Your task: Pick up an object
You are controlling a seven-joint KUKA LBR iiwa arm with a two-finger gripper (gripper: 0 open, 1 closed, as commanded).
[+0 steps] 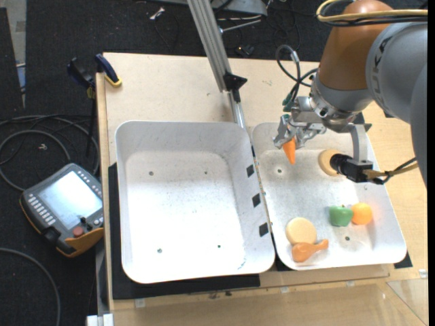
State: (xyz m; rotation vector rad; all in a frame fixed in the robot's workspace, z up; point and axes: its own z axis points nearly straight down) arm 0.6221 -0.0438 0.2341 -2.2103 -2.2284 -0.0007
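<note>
My gripper (291, 139) hangs over the back of the right bin (391, 240), shut on a small orange carrot-shaped piece (291, 151) that points down between its fingers, lifted above the bin floor. Lower in the same bin lie a cream round piece (301, 230), an orange pear-shaped piece (309, 250), a green piece (340, 215) and an orange ball (362, 213). A tan ring-like piece (328, 162) sits near the bin's back right, partly behind a black part of the arm.
The left bin (129, 182) sits beside the right one, sharing a middle wall with black clips. A slanted metal pole (216, 53) rises behind the bins. A teach pendant (64, 209) lies on the floor at left.
</note>
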